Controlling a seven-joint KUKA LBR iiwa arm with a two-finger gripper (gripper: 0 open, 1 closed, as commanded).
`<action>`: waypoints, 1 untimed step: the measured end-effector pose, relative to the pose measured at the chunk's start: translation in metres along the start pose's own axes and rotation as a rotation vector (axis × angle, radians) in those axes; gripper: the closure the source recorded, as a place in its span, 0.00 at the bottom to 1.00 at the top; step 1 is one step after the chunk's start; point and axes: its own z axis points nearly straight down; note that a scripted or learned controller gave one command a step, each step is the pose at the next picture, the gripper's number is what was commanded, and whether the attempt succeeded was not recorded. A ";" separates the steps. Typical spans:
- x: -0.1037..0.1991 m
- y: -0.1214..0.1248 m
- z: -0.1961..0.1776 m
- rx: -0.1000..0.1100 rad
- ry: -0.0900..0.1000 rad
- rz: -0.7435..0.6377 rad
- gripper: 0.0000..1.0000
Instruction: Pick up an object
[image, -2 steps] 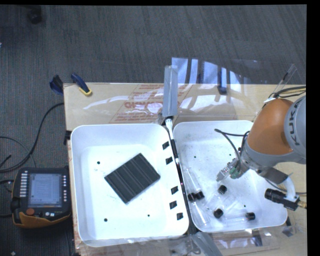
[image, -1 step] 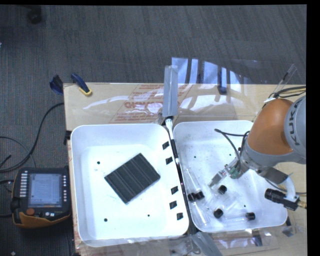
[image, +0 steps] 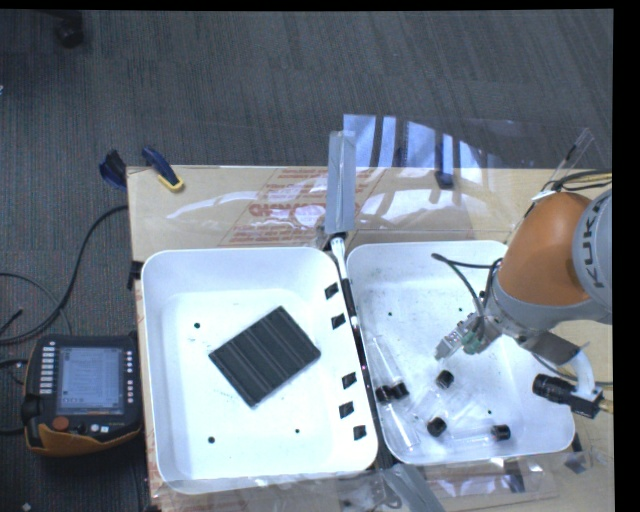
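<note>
Single fixed camera, high above bench (image: 230, 205), angled down, both bins framed

bench (image: 200, 205); left bin (image: 160, 290) | right bin (image: 400, 262) | blue-yellow clamp (image: 160, 170)

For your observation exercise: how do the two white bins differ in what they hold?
The left bin holds one dark, ridged flat slab lying at an angle; the right bin holds several small black pieces scattered near its front. The arm's gripper hangs over the right bin, not the left. Both are shallow and white.
</note>
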 end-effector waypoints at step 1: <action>-0.031 0.053 -0.093 0.000 -0.006 -0.086 1.00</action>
